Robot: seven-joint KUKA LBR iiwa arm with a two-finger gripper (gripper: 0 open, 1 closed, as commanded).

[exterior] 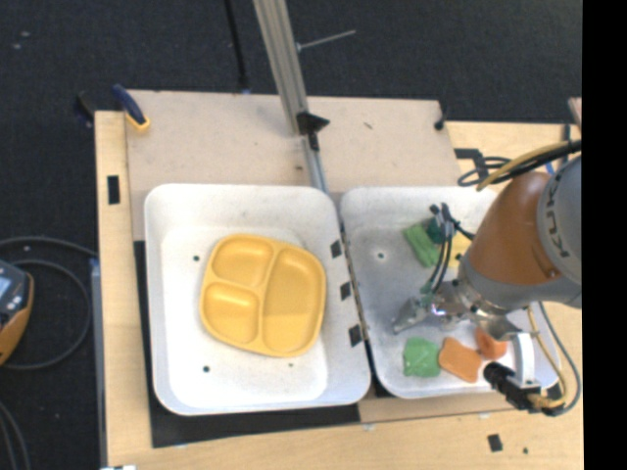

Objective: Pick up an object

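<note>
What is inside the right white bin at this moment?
In the right bin lie a green piece, an orange piece and another green item farther back. The claw hangs above the bin floor. The arm covers the bin's right part.

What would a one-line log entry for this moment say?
arm: over right bin | gripper: low, near green piece | orange piece: beside it | yellow tray: left bin
</note>
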